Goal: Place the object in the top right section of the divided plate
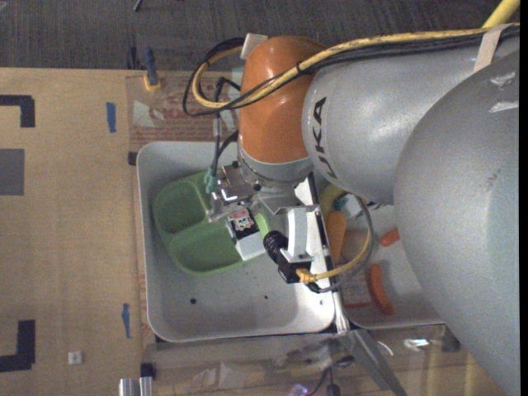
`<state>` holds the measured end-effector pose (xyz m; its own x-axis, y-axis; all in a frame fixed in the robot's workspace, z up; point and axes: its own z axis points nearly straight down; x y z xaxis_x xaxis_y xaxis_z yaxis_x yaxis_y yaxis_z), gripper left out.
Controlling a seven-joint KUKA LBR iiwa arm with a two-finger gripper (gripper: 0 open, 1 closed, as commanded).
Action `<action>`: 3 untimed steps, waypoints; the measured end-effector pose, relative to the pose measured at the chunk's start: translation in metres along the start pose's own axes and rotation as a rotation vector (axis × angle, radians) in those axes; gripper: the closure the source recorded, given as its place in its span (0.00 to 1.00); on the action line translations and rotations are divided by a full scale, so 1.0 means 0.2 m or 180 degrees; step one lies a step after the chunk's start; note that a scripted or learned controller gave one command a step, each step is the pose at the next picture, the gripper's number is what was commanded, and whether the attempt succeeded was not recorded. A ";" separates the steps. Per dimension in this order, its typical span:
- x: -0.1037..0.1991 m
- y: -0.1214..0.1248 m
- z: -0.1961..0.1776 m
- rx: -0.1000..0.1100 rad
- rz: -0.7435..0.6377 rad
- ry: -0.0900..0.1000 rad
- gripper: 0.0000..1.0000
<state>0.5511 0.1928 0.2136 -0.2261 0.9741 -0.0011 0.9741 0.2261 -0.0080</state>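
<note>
The divided plate (180,209) is green and lies in the left bin (247,308), towards that bin's far-left corner as the camera sees it; two of its sections show bare, and the rest is hidden under the wrist. Which thing is to be placed cannot be told from here.

Nearest the camera, the arm (445,163) crosses the right of the view as a broad grey link; a yellow cable (396,44) runs along its top and loops beside the orange band (276,97). Below the band the wrist points down at the plate, and the gripper (237,214) sits over the plate's right side, just above or touching it; the wrist covers its tip, so whether it is spread or pressed together cannot be told, nor whether it holds anything.

Beneath the arm, the right bin (400,308) holds an orange carrot-like piece (337,231), an orange stick (379,289) and a yellow item (330,196), all partly hidden.

Both bins rest on the wooden bench (66,221); blue tape strips (110,116) and black corner marks (18,110) lie on its left part; beyond its far edge is dark carpet (82,15).
</note>
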 end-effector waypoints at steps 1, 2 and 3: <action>-0.32 0.07 0.05 -0.0005 -0.0385 0.0000 1.00; -0.17 0.39 -0.06 -0.0019 -0.0595 -0.0002 1.00; -0.21 0.54 -0.10 -0.0020 -0.0210 -0.0002 1.00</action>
<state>0.6661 0.1756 0.2331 -0.2897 0.9571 -0.0013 0.9571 0.2897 -0.0018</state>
